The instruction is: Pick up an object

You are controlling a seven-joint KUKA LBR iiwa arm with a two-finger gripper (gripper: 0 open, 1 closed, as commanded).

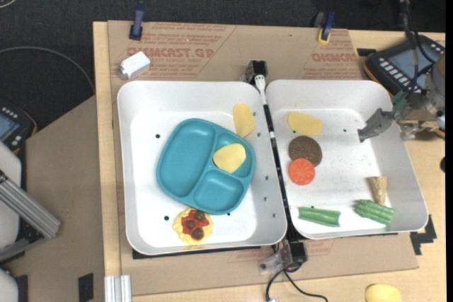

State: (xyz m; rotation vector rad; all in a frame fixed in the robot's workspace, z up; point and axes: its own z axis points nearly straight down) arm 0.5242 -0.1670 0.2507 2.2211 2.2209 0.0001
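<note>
The right bin holds a pale yellow slice, a brown disc, a red-orange disc, a green pod, a green leafy piece and a tan cone. My gripper hangs over that bin's right side, above and to the right of the discs, with nothing seen in it. In the left bin, a teal divided plate carries a yellow piece. Another yellow piece lies beside the plate, and a small pizza toy lies below it.
The bins sit on a cardboard sheet held by two blue clamps at the back. A small white block lies at the back left. A controller pad rests at the right, and a yellow object lies at the bottom right.
</note>
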